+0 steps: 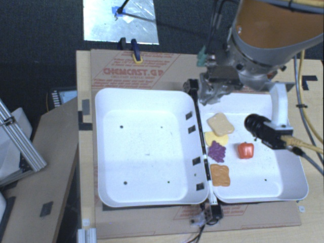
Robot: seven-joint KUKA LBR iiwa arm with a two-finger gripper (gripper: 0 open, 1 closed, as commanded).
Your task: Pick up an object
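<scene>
Several toy foods lie in the right bin (pixel 288 186), near its left wall. From back to front they are a tan bread slice (pixel 220 124), a yellow piece (pixel 210 138), a purple grape bunch (pixel 217 151) and an orange biscuit (pixel 219 175). A red pepper (pixel 245 150) sits to the right of the grapes. My gripper (pixel 211 91) hangs over the bin's back-left corner, just behind the bread slice, with nothing seen in it. The big grey and orange arm fills the top right.
The left bin (pixel 147 146) stands beside the right one, with a black-clipped divider (pixel 198 140) between them. A black cylinder with a cable (pixel 263 130) juts over the right bin near the pepper. Both bins rest on cardboard (pixel 136 70); a foil sheet (pixel 120 14) lies behind.
</scene>
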